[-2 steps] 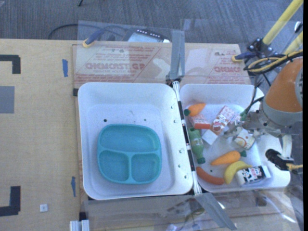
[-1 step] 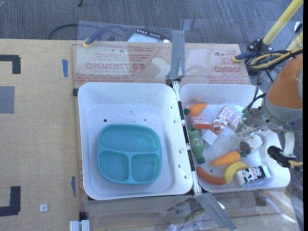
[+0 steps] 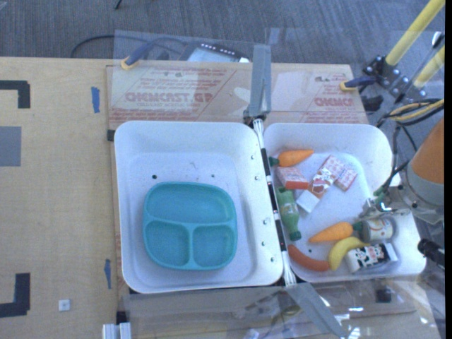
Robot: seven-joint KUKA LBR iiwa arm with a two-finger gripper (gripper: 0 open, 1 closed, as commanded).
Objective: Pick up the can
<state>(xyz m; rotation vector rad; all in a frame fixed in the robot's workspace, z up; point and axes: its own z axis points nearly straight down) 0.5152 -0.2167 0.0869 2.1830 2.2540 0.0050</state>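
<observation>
My hand (image 3: pixel 376 206) is low over the right bin's (image 3: pixel 367 134) right side, near the wall. My arm (image 3: pixel 428 167) comes in from the right edge, with the orange band just above the wrist and the wrist angled down and left into the bin. Can't tell if the hand is released or clenched, it's too small and cluttered there.

The can (image 3: pixel 379 228) sits directly under or against the hand, on the near side. Can't tell if they touch. Not confirmed as held.

Around the can:
- A carrot (image 3: pixel 332 232) lies just to its left, tip toward it.
- A banana (image 3: pixel 343 251) is below the carrot.
- A black-and-white carton (image 3: pixel 369 258) sits beside the banana at the near right corner.
- A red pepper (image 3: pixel 308 260) lies along the near wall.

Further out:
- A white block (image 3: pixel 308 202) sits mid-bin.
- A green bottle (image 3: pixel 287 212) lies along the left wall.
- Red-and-white boxes (image 3: pixel 333 173) sit toward the far side.
- A second carrot (image 3: pixel 295 157) is at the far left.

The left bin (image 3: pixel 141 141) holds a teal divided plate (image 3: pixel 189 226). Both bins sit on the tan surface (image 3: pixel 49 189).
</observation>
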